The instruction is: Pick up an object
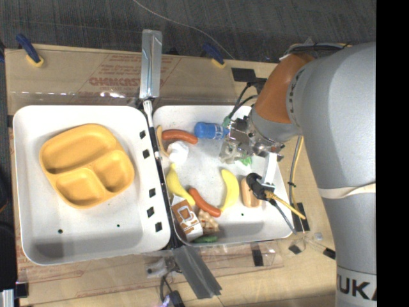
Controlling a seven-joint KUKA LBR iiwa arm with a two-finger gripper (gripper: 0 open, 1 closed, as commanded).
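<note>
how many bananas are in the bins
2, both in the right bin: one banana by the left wall, another right of centre. More might be hidden under the arm.

Right bin: blue bottle (206, 130) lying flat, two sausages (179, 135) (204, 203), two bananas (230, 188) (176, 182).

Two white bins (25, 171), one yellow tray (86, 164), two bananas (229, 187), two sausages (180, 135), one blue bottle (208, 130).

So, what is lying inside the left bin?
The left bin holds one thing: a yellow tray with three compartments, lying flat toward the bin's far side. The compartments look bare. What lies under the tray is covered, so I cannot tell.
</note>
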